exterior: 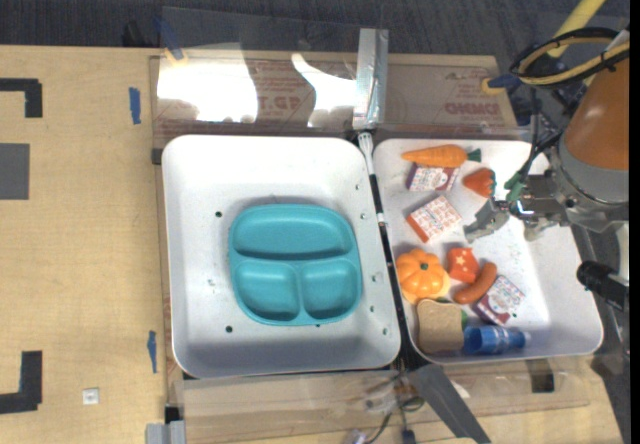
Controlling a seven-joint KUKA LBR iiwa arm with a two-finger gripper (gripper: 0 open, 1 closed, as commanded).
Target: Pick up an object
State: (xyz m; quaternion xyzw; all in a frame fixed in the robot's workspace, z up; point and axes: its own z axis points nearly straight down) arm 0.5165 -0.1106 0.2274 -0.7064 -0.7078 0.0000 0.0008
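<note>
One carrot [437, 156] lengthwise across the right bin [560, 332], green top rightward; hand [490, 222] grip state unclear.

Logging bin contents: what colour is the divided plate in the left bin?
Teal-blue: the three-compartment plastic plate, seen clearly in the camera view.

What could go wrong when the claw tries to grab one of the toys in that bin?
The toys are crowded in the right bin. The claw hangs beside the small carton, with a red piece close by, so it might nudge a neighbour instead of gripping one. Lower down, the pumpkin, sausage and bread slice touch, so two could lift together, or the round pumpkin could slip out.
</note>
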